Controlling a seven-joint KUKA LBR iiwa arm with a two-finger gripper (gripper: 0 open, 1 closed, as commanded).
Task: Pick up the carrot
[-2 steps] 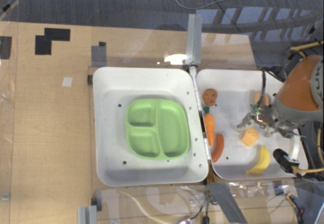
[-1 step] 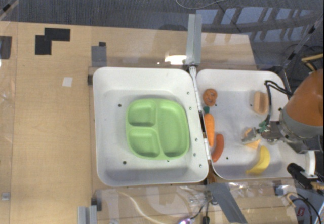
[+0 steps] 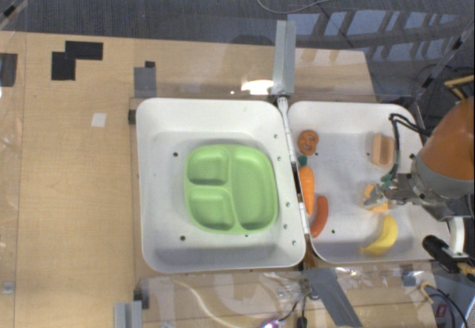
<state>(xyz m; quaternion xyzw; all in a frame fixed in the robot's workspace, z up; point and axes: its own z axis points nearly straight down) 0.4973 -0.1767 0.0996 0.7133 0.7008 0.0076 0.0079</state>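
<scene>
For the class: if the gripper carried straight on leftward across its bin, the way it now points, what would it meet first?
Probably the sausage or the carrot beside it, near the bin's left wall; the gripper seems to have bare floor before that, though its height is unclear.

the carrot [image 3: 306, 187] is orange and tapered, lying flat along the left wall of the right bin [image 3: 349, 115], green top pointing to the far side.

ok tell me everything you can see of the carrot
The carrot is a small orange toy, plastic by its look, with a dark stub at its upper end. It lies flat and lengthwise in the right bin, close against the left wall. A red sausage-like piece lies against its lower right side. The gripper is well off to its right.
</scene>
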